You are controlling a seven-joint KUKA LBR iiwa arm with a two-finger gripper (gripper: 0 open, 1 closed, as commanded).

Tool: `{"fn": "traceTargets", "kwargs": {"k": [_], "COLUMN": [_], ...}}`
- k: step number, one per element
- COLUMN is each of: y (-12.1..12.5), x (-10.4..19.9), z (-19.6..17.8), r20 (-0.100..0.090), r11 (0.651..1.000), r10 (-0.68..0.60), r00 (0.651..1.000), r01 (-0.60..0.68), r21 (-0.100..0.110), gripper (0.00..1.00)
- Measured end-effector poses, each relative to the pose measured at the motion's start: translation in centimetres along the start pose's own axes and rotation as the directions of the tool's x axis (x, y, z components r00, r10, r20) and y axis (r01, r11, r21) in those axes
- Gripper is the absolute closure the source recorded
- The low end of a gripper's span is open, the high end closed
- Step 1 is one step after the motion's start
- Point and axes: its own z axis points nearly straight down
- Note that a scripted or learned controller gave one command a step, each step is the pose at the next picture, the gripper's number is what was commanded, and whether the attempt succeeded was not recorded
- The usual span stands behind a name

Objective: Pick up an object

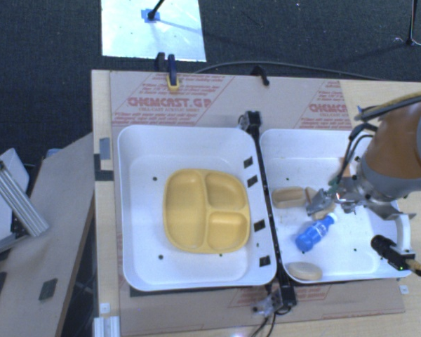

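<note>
Two white bins sit side by side: nearest in the right bin (295, 153) lies a tan oval piece (306, 271), then a blue bottle (314, 233), with the tool (321, 203) just beyond it, its opening unclear. A yellow divided plate (207, 210) fills the left bin (144, 153).

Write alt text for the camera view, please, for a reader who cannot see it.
A grey and orange robot arm's gripper hovers in the right white bin above a blue plastic bottle, near two tan oval pieces. The left white bin holds a yellow divided plastic tray.
</note>
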Motion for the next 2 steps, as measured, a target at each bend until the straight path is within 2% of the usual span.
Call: {"fn": "traceTargets", "kwargs": {"k": [1, 2], "y": [0.1, 0.1], "x": [0.0, 0.0], "z": [5.1, 3.9], "r20": [0.0, 0.001], "r11": [1.0, 1.0], "r10": [0.0, -0.001], "r00": [1.0, 1.0], "r01": [0.0, 0.001], "r21": [0.0, -0.002], "gripper": [0.0, 1.0]}}
